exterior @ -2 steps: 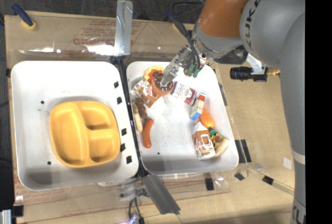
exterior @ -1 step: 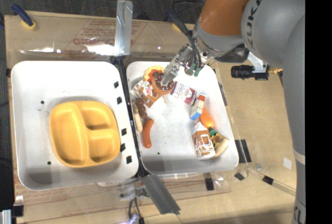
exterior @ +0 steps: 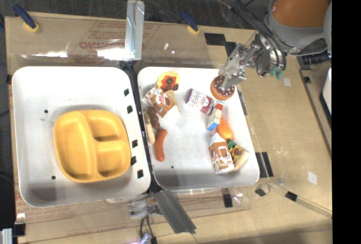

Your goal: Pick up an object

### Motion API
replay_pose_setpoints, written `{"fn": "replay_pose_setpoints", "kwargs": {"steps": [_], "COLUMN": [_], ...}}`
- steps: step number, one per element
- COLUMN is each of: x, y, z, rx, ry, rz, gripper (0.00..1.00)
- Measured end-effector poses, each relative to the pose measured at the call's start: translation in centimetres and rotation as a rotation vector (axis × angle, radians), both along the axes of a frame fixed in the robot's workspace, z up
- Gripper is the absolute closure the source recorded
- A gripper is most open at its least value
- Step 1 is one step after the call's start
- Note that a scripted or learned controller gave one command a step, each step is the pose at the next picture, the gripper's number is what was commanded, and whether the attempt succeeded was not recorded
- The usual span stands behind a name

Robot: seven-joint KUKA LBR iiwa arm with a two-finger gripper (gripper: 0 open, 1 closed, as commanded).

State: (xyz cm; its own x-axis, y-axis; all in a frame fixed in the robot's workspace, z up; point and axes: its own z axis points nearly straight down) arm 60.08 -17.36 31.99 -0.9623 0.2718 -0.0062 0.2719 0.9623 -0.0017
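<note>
My gripper [exterior: 228, 79] reaches in from the upper right over the far right corner of the right bin [exterior: 186, 181]. A brown ring-shaped donut [exterior: 221, 90] hangs at its tip, with the fingers [exterior: 232, 72] drawn together on the donut's upper edge. Below it in the same bin lie a white and purple packet [exterior: 200, 100], a small blue and white carton [exterior: 215, 118], an orange piece [exterior: 225, 130] and a brown and white carton [exterior: 221, 158]. A red sausage [exterior: 160, 144], a printed box [exterior: 160, 101] and a red and yellow toy [exterior: 168, 81] lie towards the bin's left side.
The left bin [exterior: 28, 90] holds a yellow divided tray [exterior: 92, 144]. A silver taped post [exterior: 135, 28] stands behind the seam between the bins. Cables and the arm's grey and orange body [exterior: 302, 0] hang over the bench at the upper right.
</note>
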Motion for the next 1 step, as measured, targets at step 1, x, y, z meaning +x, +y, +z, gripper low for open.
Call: {"fn": "replay_pose_setpoints", "kwargs": {"steps": [1], "x": [-1.21], "y": [2.55], "z": [-10.54], "rx": [0.005], "ry": [0.011], "rz": [-0.157], "gripper": [1.00]}}
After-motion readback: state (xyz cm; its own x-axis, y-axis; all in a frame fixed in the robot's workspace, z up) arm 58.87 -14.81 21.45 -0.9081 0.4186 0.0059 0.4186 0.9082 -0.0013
